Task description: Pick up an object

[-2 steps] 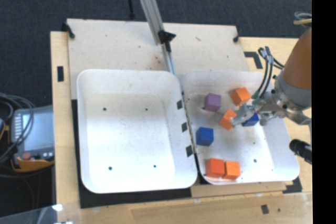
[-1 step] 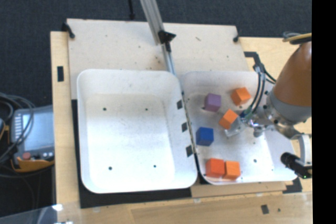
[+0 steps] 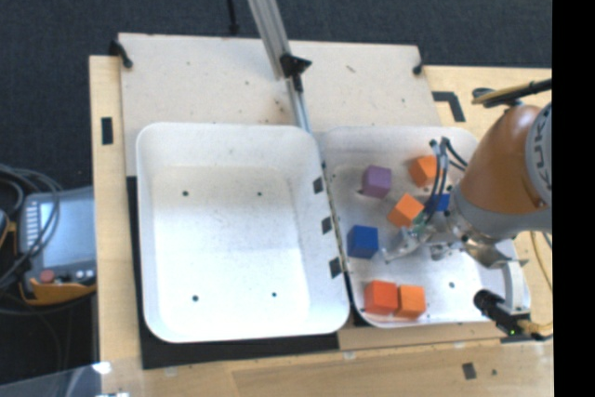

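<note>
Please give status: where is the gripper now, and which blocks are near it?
Gripper low in right bin, nothing seen held. Blue block just left of it, orange block just above. Purple block further off.

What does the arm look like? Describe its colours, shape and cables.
The arm is a thick, rounded body with a broad orange band above grey metal at the wrist. Thin blue and dark cables loop beside it. The gripper is a slim grey metal assembly.
</note>
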You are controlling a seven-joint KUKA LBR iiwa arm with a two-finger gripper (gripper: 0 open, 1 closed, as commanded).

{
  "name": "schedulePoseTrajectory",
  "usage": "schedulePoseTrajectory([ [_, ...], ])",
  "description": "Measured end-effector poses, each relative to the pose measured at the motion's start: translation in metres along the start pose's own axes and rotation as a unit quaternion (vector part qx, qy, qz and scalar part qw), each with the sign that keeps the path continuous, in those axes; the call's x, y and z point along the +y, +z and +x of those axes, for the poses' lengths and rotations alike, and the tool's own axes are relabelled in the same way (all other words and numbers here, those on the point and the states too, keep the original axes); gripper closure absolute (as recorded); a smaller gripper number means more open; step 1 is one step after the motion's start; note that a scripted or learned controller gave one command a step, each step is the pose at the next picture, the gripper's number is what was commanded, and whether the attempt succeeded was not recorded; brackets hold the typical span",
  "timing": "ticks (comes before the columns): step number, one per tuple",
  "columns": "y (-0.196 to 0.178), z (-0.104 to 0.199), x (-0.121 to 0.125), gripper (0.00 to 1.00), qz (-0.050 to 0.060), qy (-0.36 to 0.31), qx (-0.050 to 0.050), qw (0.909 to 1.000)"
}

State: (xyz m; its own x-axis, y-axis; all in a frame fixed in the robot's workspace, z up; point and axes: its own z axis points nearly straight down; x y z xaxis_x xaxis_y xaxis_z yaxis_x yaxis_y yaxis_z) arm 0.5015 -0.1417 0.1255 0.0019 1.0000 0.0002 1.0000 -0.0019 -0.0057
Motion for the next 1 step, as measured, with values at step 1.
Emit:
schedulePoseTrajectory([
  [1, -0.0143, -0.0011, 0.0029, 1.00, -0.006, 0.004, -0.001, 1.0000],
])
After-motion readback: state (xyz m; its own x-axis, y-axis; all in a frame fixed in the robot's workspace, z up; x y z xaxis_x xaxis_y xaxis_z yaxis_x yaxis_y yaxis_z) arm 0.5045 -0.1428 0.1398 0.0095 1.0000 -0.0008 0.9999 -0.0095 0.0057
